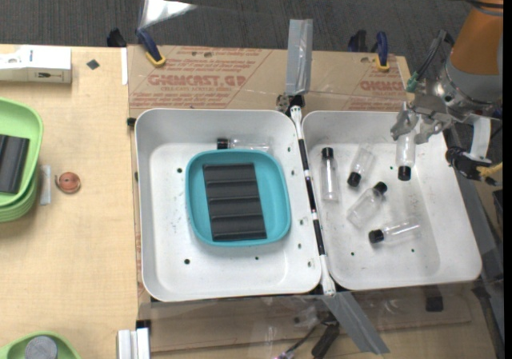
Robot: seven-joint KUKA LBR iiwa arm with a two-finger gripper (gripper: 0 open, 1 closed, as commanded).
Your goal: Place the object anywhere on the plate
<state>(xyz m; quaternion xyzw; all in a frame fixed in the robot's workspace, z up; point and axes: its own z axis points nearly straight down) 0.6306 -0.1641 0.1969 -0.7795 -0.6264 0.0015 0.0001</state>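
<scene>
The claw (412,127) hangs over the far corner of the right bin (456,269), well to the right of the plate (276,189). Whether it is wide or narrow cannot be told from this slant. A vial (405,159) stands nearly upright directly under it, clear end up against the claw and black cap down. It looks to be the object in hand, though a real grip on it cannot be confirmed.

Judged from this, the step is the carry toward the plate, or the lift just ahead of it. To do it well, the vial should come up high enough for its cap to clear the ridge (308,189) where the two bins meet, just right of the plate, before any sideways travel. A smooth glass tube pinched near one end is likely to swing or slip, so a slow, level move suits it.

Four loose vials (370,201) lie between this one and the plate, so the path should pass above them.

The plate is teal and carries a black ribbed insert (234,199). Releasing low over its middle, with the vial lying along the ribs, should keep it from rolling off. Another small vial (234,144) lies just beyond the plate's far edge and is best left alone.
</scene>
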